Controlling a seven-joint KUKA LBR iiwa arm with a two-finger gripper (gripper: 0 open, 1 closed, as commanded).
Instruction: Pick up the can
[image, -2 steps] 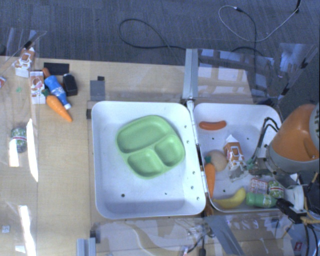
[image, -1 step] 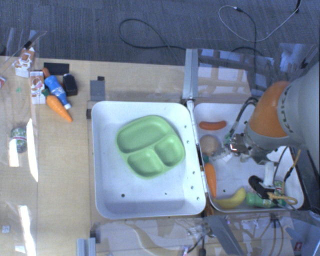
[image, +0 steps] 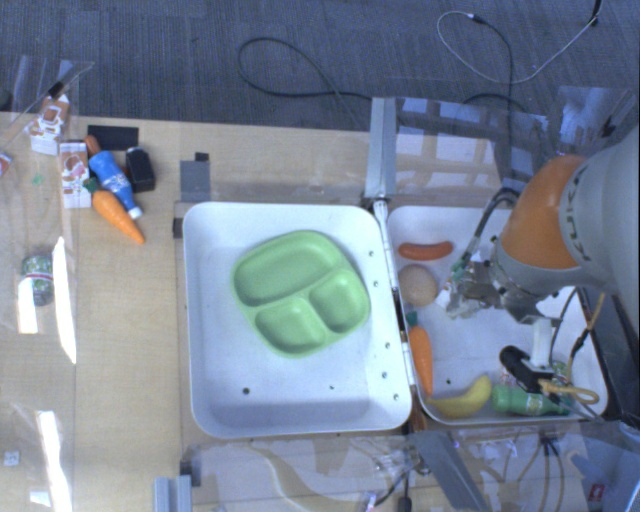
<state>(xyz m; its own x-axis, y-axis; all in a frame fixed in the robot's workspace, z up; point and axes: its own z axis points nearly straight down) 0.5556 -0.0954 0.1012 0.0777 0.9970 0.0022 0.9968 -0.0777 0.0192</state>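
**Hand over the right bin, can far off to the left**

The can sits on the bare worktop at the far left, well apart from both bins. It is small and blurred. Its long axis seems to run near to far, but which end is the top cannot be told.

The hand hangs in the right bin, just right of a pale round item and nearer than the sausage. Whether the hand is open or closed cannot be told, and nothing can be seen in its hold.
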